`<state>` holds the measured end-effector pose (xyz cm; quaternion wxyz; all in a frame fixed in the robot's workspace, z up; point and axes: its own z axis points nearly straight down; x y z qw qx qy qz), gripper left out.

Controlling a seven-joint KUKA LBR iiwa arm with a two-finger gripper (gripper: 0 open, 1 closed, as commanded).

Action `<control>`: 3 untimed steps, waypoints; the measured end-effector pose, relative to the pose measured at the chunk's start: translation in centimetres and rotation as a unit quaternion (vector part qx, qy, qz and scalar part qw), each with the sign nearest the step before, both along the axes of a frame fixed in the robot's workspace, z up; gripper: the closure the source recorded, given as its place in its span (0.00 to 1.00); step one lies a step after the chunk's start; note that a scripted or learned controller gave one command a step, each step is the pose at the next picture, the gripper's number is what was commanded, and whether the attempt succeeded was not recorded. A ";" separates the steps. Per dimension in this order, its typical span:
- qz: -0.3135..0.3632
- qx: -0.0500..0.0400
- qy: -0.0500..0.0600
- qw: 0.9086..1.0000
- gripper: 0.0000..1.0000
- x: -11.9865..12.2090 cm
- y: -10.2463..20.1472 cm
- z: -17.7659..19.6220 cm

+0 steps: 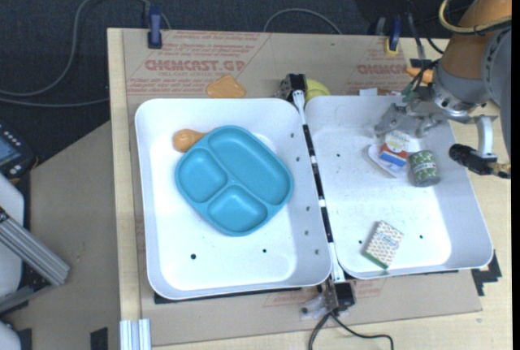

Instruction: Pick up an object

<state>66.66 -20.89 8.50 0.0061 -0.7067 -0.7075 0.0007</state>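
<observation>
You are seeing the gripper (400,123) hovering at the upper right of the frame over the right bin (455,251), its jaws too blurred to judge, nothing lifted yet, while a small green cylindrical can (422,167) and a flat white packet (391,157) are lying just below it.

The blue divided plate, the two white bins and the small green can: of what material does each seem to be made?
Blue plate: likely moulded plastic, one even colour, soft sheen. Left bin and right bin: probably thin formed plastic, glossy, rounded corners. Green can: perhaps metal under a printed label; too small to be sure.
</observation>
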 end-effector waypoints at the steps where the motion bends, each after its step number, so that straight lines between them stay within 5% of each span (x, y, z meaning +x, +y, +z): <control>1: -0.001 -0.003 -0.003 1.000 0.00 -3.5 1.0 0.0; 2: -0.001 -0.004 -0.006 1.000 1.00 -3.3 1.0 1.1; 3: 0.002 -0.004 0.003 1.000 1.00 -0.6 7.6 -0.3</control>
